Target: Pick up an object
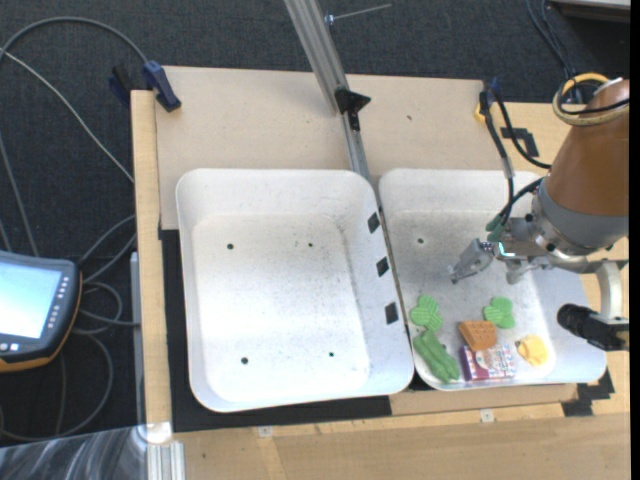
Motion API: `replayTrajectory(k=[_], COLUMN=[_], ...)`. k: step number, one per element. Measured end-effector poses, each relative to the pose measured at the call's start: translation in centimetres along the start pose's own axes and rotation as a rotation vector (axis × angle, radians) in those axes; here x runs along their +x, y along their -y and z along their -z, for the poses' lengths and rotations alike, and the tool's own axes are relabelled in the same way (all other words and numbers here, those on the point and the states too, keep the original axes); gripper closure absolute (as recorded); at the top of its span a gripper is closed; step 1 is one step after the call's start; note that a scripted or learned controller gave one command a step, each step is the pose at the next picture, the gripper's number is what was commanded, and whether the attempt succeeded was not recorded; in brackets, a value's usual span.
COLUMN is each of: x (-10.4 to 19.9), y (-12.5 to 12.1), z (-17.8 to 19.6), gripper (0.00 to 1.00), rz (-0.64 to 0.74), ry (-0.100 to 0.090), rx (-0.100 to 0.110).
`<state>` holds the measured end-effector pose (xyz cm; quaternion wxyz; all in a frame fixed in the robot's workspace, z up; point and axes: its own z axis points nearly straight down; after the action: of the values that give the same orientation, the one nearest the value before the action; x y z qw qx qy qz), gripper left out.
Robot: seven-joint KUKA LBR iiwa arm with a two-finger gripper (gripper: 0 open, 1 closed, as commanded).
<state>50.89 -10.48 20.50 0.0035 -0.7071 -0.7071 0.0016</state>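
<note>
1. The objects to pick lie clustered in the near part of the right bin (pixel 440 193): a green leaf-shaped piece (pixel 427 313), a long dark-green piece (pixel 436 355) just below it, a second green leaf-shaped piece (pixel 501 312), an orange block (pixel 478 334), a purple-and-white packet (pixel 487 363) touching the orange block's near side, and a small yellow piece (pixel 533 349) to the right of the packet.
2. The gripper (pixel 468 265) hangs over the middle of the right bin, above the cluster in the view and apart from every piece.
3. Its two grey fingers (pixel 464 268) point toward the left and stand slightly spread, with nothing between them.
4. The arm (pixel 590 178) reaches in from the right, its orange band above the grey wrist.
5. The left bin (pixel 200 208) sits just beside the right one, their inner walls touching.
6. Both bins rest on a wooden bench (pixel 260 108).
7. A slanted metal pole (pixel 320 48) crosses the bench toward the bins' junction.
8. A handheld control pendant (pixel 30 308) lies off the bench at the far left.
</note>
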Motion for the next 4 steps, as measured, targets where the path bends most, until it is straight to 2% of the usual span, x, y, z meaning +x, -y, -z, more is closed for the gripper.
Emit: replayTrajectory(k=[1,2,3,4], x=[0.0,-0.3,-0.7,-0.7], y=[-0.1,-1.0,0.1,0.1], z=[0.2,-4.8,-10.4,-11.3], gripper=[0.0,0.0,0.0,0.0], rz=[0.0,0.0,-0.001,-0.001], ry=[0.001,0.0,0.0,0.001], rx=[-0.006,0.0,0.002,-0.004])
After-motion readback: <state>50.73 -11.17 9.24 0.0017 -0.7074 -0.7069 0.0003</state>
